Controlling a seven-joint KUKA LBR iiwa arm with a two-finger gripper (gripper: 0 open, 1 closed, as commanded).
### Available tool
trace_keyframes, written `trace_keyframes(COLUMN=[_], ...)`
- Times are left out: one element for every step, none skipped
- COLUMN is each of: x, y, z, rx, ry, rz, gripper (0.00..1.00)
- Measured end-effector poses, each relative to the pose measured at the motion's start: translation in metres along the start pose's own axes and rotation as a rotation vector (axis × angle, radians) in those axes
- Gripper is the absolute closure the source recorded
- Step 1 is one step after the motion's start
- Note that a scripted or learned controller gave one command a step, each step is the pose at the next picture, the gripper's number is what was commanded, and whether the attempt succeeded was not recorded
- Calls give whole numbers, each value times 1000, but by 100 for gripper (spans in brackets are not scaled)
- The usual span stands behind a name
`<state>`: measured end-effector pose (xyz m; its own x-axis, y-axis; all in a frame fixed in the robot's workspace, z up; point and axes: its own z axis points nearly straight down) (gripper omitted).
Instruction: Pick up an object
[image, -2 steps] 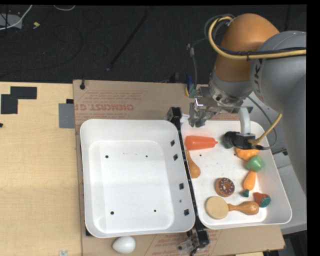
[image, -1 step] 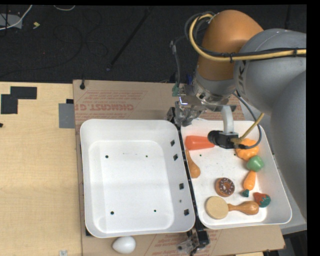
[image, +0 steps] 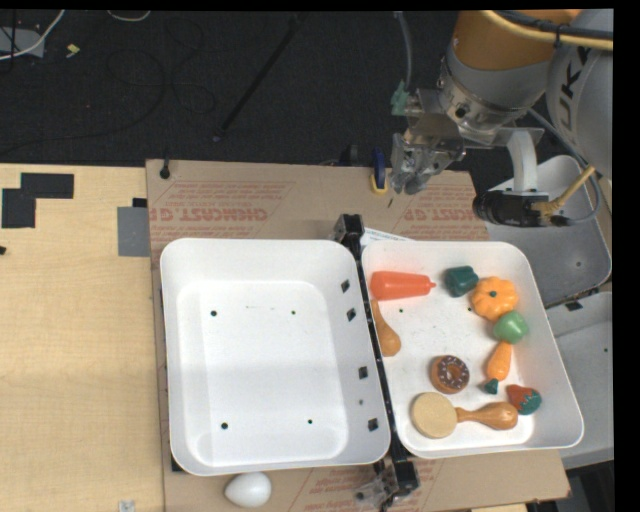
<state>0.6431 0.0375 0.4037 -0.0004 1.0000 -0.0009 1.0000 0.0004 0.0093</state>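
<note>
**Hovering gripper above the back of the right bin**

Hanging over the brown cardboard behind the bins, the gripper (image: 408, 180) sits above and clear of everything in them. Its tips blur against the dark metalwork, so how they stand cannot be told, and nothing can be seen caught between them. Most of the arm (image: 500, 60) is cut off by the top edge.

Nearest the tool, in the right bin (image: 555, 345), lies an orange carrot (image: 402, 286), close to the back left corner; its long axis runs left to right, with the narrow tip pointing right. Beside that tip sits a dark green piece (image: 460, 280), then a small pumpkin (image: 495, 297) and a green pepper (image: 511, 326). A smaller carrot (image: 498, 362) stands nearly upright in the view. Against the left wall a tan piece (image: 386, 338) is partly hidden by the rim. Nearer the front are a chocolate doughnut (image: 450, 374), a wooden spoon (image: 460, 415) lying left to right, and a red and green item (image: 524, 399), too small to identify.

Outside the left bin (image: 175, 330), a white egg (image: 247, 489) rests on the cardboard.
</note>
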Motion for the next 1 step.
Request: trace_keyframes(x=[-38], y=[-3], z=[155], rx=[31], ry=[-1], rz=[4], gripper=[100])
